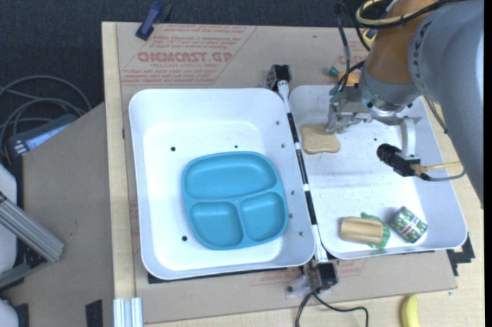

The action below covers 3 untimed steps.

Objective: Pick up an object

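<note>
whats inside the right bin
The right bin holds a flat tan piece near its left wall, beside the gripper, plus a tan roll and a small green can along the near edge. The arm covers the bin's far right corner, so anything there is hidden.

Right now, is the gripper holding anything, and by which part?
It cannot be told. The gripper sits at the upper right edge of the tan slice.

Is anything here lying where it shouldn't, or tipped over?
Mostly tidy. A blue object lies at the far left corner of the board, and a yellow thing sits off the bench's near edge. In the right bin, the green can lies tilted.
</note>
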Available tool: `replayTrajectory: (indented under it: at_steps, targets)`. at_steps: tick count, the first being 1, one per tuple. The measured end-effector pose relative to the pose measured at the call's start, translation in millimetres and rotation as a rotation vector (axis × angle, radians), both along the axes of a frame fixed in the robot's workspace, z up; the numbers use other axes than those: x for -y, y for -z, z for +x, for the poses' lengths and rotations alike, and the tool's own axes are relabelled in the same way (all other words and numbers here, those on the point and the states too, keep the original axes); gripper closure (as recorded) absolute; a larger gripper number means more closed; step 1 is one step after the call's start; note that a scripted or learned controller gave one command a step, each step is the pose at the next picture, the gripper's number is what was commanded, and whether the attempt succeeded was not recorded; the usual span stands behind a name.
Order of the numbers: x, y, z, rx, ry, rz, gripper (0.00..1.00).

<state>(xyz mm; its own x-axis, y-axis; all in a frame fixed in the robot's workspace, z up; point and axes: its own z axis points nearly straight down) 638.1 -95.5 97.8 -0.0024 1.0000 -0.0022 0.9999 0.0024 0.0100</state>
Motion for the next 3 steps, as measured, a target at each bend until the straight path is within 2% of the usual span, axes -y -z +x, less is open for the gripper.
replayTrajectory:
  at_steps: [3]
  targets:
    - [-0.2, -30.4, 1.6, 0.008, -0.001, -0.004, 1.00]
